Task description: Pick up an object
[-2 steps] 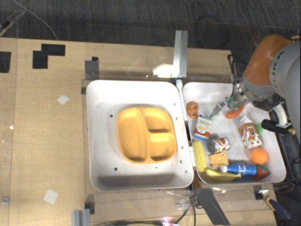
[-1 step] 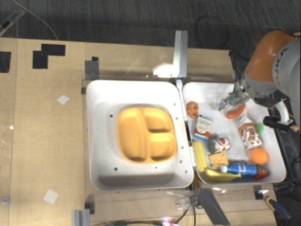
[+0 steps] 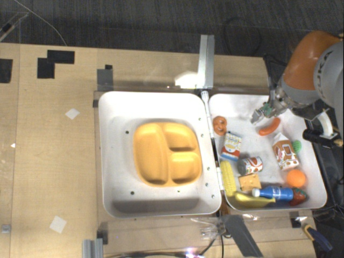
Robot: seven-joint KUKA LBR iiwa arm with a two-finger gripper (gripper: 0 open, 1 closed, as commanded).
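Note:
My gripper (image 3: pixel 263 113) hangs over the far part of the right bin (image 3: pixel 318 190), reaching in from the right under the orange wrist band. Just below and to its right lies a red sausage (image 3: pixel 270 126), very close to the gripper; whether they touch I cannot tell. Farther left sits a small orange-red round toy (image 3: pixel 219 124). Nothing is visibly lifted off the bin floor.
The right bin also holds a small carton (image 3: pixel 232 145), a can (image 3: pixel 250 164), corn (image 3: pixel 228 177), a banana (image 3: pixel 251 199), a blue bottle (image 3: pixel 274 192), an orange (image 3: pixel 295 178) and a snack bag (image 3: pixel 285 152). A yellow divided tray (image 3: pixel 166 152) lies in the left bin (image 3: pixel 115 144).

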